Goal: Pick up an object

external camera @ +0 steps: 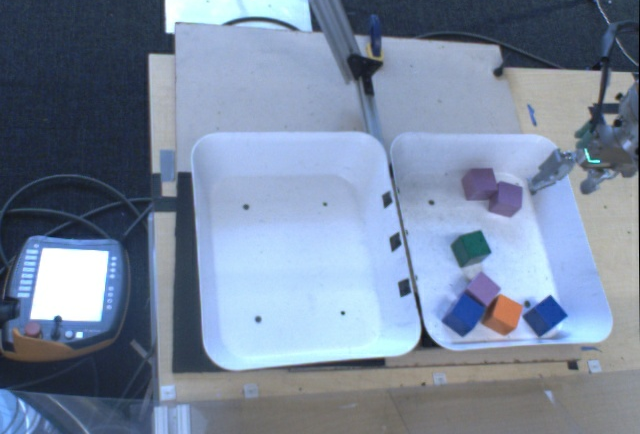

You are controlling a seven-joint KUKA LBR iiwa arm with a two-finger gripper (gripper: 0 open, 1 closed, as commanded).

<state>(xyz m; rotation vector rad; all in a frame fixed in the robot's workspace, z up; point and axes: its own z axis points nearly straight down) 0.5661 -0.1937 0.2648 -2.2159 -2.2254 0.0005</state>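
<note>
The right bin (560,232) holds several small blocks. Two purple blocks (479,183) (506,198) lie together near its back. A green block (470,247) sits in the middle. At the front, a small purple block (483,287), a blue block (463,314), an orange block (502,314) and a second blue block (544,315) cluster together. My gripper (570,178) hangs over the bin's back right rim, to the right of the purple pair. It is open, with nothing between its fingers.
The left bin (215,222) stands beside the right one, with black clips along the shared wall. A slanted metal pole (330,7) crosses the board behind the bins. A teach pendant (65,297) lies on the floor at left.
</note>
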